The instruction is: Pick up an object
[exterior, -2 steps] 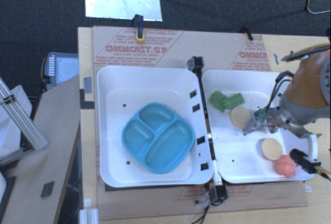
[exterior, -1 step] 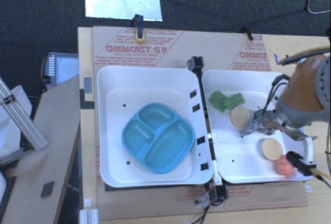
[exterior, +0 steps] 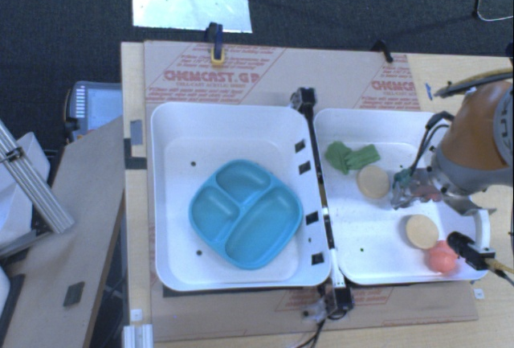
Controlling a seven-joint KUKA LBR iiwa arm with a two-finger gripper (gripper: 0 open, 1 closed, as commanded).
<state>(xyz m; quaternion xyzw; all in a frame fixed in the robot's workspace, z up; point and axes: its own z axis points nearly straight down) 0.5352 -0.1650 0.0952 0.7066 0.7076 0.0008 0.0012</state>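
Over right bin (exterior: 377, 270), tool (exterior: 408, 192), seemingly low.

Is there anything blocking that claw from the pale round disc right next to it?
Nothing visible does. The claw hangs in the right bin, just right of the tan disc, with only bare bin floor between them. The green piece lies up and left, out of the way.
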